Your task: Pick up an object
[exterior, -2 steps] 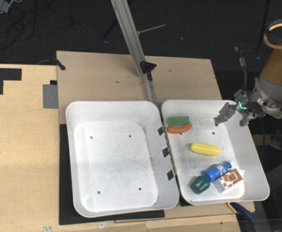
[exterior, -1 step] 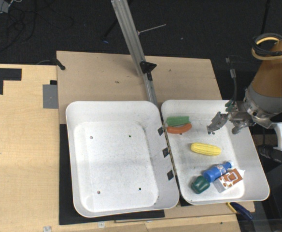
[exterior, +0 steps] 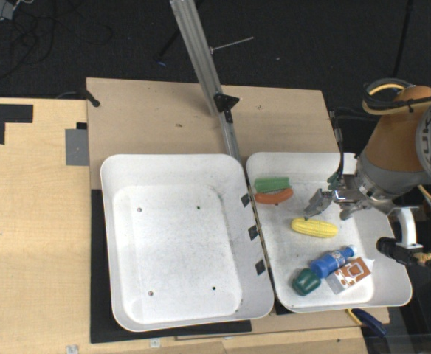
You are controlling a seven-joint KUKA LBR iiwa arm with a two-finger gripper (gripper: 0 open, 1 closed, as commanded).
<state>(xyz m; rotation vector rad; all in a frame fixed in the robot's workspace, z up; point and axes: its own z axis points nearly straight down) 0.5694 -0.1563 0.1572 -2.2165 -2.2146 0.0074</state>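
The grey two-finger gripper (exterior: 332, 205) is hanging over the right-hand shallow white plastic bin (exterior: 392, 290), its dark fingers (exterior: 318, 203) spreading apart with nothing showing between them. Taking the yellow toy corn cob (exterior: 315, 228) as the landmark, the fingertips are hovering just above and beside its upper edge; whether they are touching it cannot be told from this slant. The arm's orange band (exterior: 392, 135) is sitting up and to the right of the corn.

Up and to the left of the corn, a green block stacked on an orange-red oval piece (exterior: 272, 190) is lying near the bin's left wall. Below and to the right of the corn, a blue plastic bottle (exterior: 330, 262) is lying tilted, with a dark green round lump (exterior: 305, 282) at its lower left end and a small brown-and-white carton (exterior: 350, 274) touching its right side.

Well to the left of the corn, the left-hand white bin (exterior: 119, 198) is sitting beside its neighbour.
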